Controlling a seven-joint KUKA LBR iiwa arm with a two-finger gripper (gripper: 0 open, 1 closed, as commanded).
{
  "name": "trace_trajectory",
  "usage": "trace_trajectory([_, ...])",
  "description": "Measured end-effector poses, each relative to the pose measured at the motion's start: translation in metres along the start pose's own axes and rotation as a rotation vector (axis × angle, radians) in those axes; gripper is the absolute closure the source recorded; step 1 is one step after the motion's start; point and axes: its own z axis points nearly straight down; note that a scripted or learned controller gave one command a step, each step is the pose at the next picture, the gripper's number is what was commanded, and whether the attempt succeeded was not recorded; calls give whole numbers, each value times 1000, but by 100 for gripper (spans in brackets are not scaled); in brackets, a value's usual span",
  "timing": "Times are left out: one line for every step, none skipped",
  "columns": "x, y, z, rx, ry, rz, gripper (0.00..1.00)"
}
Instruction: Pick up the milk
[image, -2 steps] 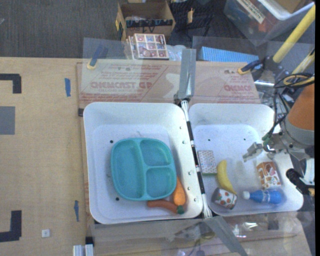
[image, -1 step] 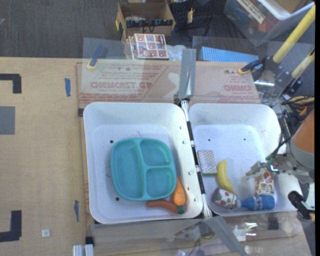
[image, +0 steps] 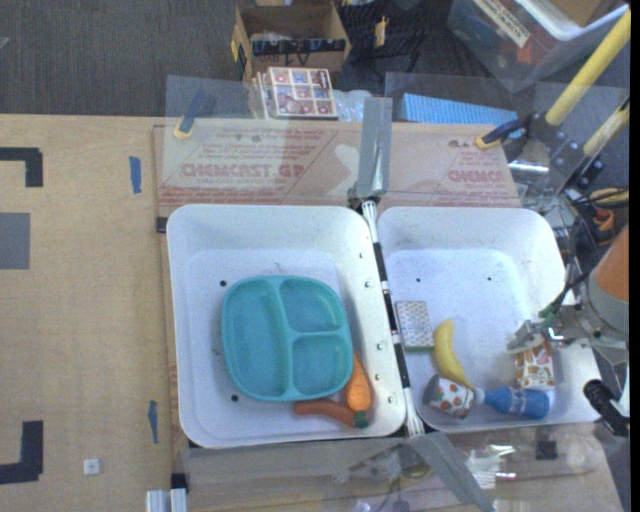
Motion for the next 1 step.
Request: trace_trajectory([56, -11, -54, 12, -3, 186, 100])
